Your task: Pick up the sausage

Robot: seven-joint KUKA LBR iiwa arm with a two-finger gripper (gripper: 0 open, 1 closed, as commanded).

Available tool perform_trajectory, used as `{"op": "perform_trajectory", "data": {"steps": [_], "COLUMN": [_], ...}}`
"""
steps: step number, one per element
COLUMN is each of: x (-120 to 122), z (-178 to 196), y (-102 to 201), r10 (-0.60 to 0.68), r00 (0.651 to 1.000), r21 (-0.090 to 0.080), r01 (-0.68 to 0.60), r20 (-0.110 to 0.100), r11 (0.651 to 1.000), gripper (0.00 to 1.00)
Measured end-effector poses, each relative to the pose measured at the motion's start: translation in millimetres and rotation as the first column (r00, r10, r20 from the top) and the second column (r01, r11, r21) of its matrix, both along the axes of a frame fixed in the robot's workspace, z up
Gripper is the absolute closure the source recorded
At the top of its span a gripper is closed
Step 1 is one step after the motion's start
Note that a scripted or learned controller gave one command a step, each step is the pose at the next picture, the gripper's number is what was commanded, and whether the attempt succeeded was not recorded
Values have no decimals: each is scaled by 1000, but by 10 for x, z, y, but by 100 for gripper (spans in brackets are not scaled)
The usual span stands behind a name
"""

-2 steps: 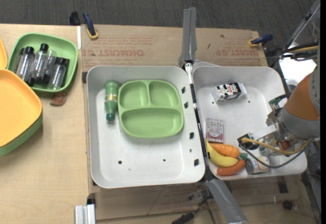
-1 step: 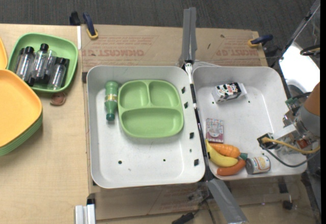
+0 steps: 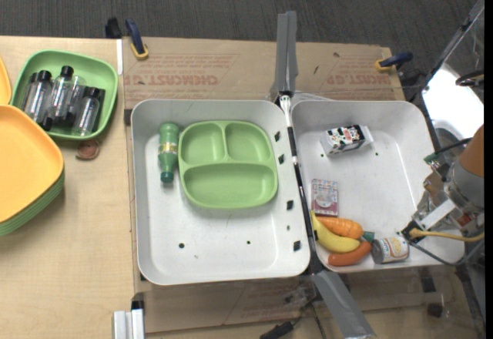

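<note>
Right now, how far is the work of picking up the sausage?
Nothing looks done yet. The sausage lies in the right bin, at its near edge, beside the banana and the carrot. The arm is at the bin's right side, apart from the sausage. Reaching it, gripping it and lifting it are all left.

The arm (image 3: 466, 183) is grey, rounded, with an orange patch at its upper edge; pale metal brackets sit at the wrist; a yellow cable (image 3: 447, 236) and black cables run beside them.
</note>
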State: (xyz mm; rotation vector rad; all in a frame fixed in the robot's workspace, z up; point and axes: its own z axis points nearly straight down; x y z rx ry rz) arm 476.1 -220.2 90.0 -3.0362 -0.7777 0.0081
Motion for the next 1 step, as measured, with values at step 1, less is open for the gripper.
{"op": "perform_trajectory", "data": {"steps": [1], "x": [2], "z": [3], "y": [-10], "r10": [266], "r00": [964], "r21": [-1], "r01": [-266], "r20": [3], "r11": [964], "gripper": [100]}}
